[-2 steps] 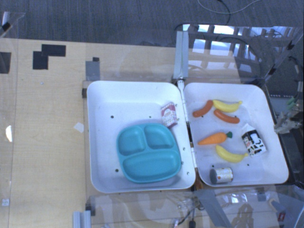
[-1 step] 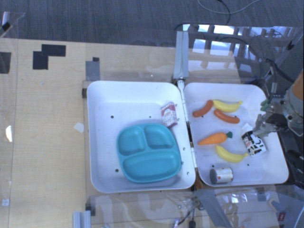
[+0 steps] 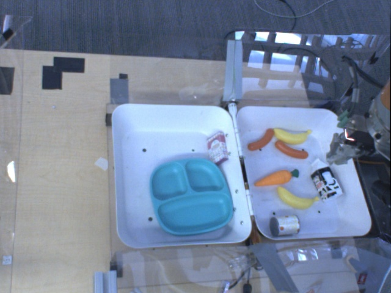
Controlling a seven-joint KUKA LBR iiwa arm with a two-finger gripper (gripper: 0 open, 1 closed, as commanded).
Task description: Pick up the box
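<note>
Gripper (image 3: pixel 340 150) at the right edge of the right bin (image 3: pixel 343 220), just above the rim, pointing down and in. Open or closed? Cannot tell from this slant. Nothing visibly held, so nothing to call a grab.

The target, a small red and white box (image 3: pixel 217 147): over in the left bin (image 3: pixel 125 163), hard against that bin's right edge, up toward its back corner. Tilted a little, propped near the wall, just touching or just shy of the back rim of the blue plate (image 3: pixel 190 195); hard to say which. An awkward spot, probably: wall on one side, plate on the other, little room for a pincer to straddle.

Well apart, then, gripper and box, with the whole width of the right bin between them. Plenty scattered there: two sausages (image 3: pixel 261 139), a banana (image 3: pixel 292 135) near the back, a carrot (image 3: pixel 275 177) in the middle, a second banana (image 3: pixel 296 198) below it, a can (image 3: pixel 285 225) on its side at the front edge, and a black and white carton (image 3: pixel 325 184) just beside the gripper.

By the look of it, task not yet started in earnest: box untouched. Next, most likely, a long reach across the divider, then a drop in line with the wall. Main risk: clipping the bin wall or nudging the box against the plate.
</note>
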